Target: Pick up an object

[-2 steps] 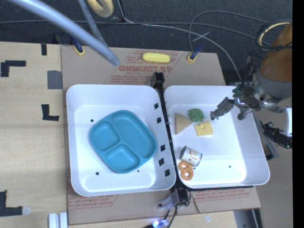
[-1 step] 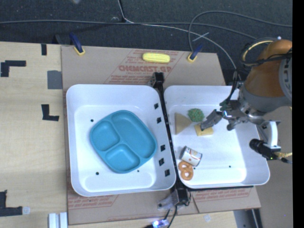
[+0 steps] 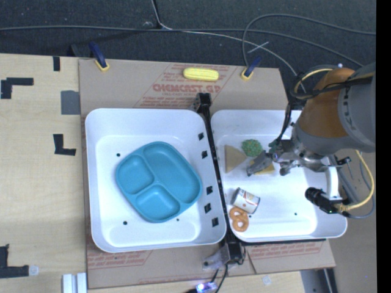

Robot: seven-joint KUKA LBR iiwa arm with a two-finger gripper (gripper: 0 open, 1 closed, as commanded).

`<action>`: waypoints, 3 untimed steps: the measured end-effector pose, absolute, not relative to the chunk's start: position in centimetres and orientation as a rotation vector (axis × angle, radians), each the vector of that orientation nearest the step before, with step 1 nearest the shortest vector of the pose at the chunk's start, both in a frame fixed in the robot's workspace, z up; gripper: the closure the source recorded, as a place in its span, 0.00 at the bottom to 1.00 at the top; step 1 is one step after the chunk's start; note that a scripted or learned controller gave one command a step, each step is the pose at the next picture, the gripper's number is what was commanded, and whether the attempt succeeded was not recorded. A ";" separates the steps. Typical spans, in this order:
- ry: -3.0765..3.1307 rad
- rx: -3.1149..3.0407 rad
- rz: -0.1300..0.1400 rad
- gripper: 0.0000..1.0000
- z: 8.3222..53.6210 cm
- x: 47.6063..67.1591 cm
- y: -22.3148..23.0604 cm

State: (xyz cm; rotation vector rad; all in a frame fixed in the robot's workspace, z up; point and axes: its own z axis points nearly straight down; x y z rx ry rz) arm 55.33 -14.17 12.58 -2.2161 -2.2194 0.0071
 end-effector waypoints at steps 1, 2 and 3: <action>-2.224 -2.220 0.003 0.00 8.3 55.3 -14.1; -2.226 -2.222 0.001 1.00 9.6 55.4 -14.2; -2.223 -2.221 -0.002 1.00 14.0 55.0 -13.9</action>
